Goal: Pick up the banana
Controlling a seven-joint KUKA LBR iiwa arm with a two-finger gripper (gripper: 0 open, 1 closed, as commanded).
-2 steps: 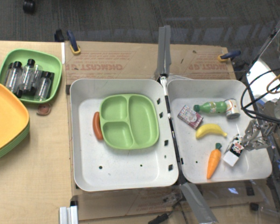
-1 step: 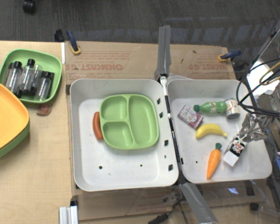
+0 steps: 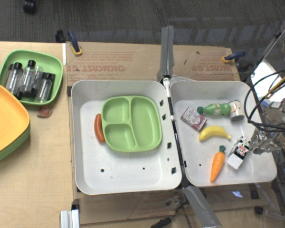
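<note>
The yellow banana point(image 3: 214, 134) lies on its side in the middle of the right bin point(image 3: 256, 175), curving toward the right. My gripper point(image 3: 265, 143) is a grey, cable-draped shape at that bin's right rim, about a hand's width right of the banana and not touching it. A small white carton point(image 3: 239, 152) lies between the gripper and the banana.
Around the banana lie an orange carrot point(image 3: 217, 163) just below, a pink packet point(image 3: 194, 118) to the upper left, and a green bottle point(image 3: 217, 109) and a small can point(image 3: 235, 110) above. The left bin point(image 3: 85, 175) holds a green divided plate point(image 3: 132, 123) and a red sausage point(image 3: 99, 128).
</note>
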